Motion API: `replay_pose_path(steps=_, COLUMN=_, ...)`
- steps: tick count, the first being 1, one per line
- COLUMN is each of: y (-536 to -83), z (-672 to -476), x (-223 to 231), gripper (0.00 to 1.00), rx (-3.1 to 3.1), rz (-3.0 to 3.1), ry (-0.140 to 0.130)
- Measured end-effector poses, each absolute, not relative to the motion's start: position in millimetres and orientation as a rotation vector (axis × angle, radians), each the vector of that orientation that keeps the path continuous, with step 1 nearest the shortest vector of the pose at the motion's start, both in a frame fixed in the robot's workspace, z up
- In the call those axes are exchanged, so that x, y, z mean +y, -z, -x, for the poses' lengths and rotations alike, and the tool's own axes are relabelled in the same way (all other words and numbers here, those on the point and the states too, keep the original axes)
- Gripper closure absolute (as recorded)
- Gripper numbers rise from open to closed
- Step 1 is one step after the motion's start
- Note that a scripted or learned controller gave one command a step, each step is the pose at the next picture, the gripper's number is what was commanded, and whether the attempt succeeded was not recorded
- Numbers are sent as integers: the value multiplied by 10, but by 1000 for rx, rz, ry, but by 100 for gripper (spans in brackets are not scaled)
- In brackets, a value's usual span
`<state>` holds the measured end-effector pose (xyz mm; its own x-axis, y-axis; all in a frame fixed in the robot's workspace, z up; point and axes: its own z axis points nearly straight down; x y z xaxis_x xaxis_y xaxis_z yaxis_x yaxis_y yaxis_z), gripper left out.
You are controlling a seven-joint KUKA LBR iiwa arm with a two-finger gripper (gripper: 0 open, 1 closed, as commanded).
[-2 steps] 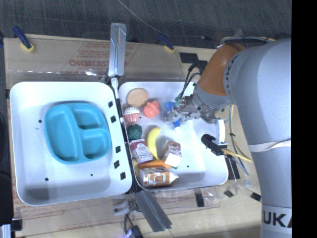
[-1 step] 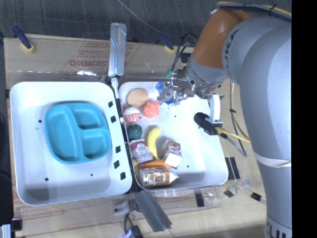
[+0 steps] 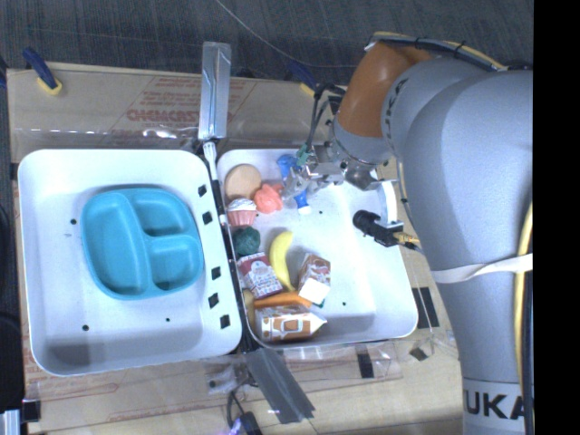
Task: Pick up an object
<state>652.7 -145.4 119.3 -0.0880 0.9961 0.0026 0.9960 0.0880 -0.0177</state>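
My gripper (image 3: pixel 304 181) hangs low over the far left part of the right bin (image 3: pixel 381 288). It is just right of a pink toy (image 3: pixel 268 198) and a tan round bun (image 3: pixel 242 181). A small blue and white item (image 3: pixel 289 165) sits right against the gripper, and another blue bit (image 3: pixel 304 208) shows just below it. I cannot tell whether the gripper holds either piece. Along the bin's left side lie a cupcake (image 3: pixel 241 212), a dark green toy (image 3: pixel 246 239), a yellow banana (image 3: pixel 282 256) and a red packet (image 3: pixel 260 277).
The left bin (image 3: pixel 54 315) holds a blue divided tray (image 3: pixel 143 239). At the right bin's near edge lie an orange carrot (image 3: pixel 283 301), a brown box (image 3: pixel 315 268), a white cube (image 3: pixel 313 291) and an orange carton (image 3: pixel 290 326). The arm's grey body (image 3: pixel 453 170) covers the right side.
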Motion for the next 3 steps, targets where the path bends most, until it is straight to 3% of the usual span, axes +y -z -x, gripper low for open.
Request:
replay_pose_path(steps=1, y=-980, z=-6548, x=-1412, gripper=100, rx=-2106, rz=2306, ry=-15)
replay_pose_path(steps=2, y=-1977, z=-6595, x=-416, gripper=100, rx=-2143, rz=2302, ry=14)
replay_pose_path(steps=3, y=-2513, z=-6568, x=46, gripper=100, rx=-2101, rz=2336, ry=4)
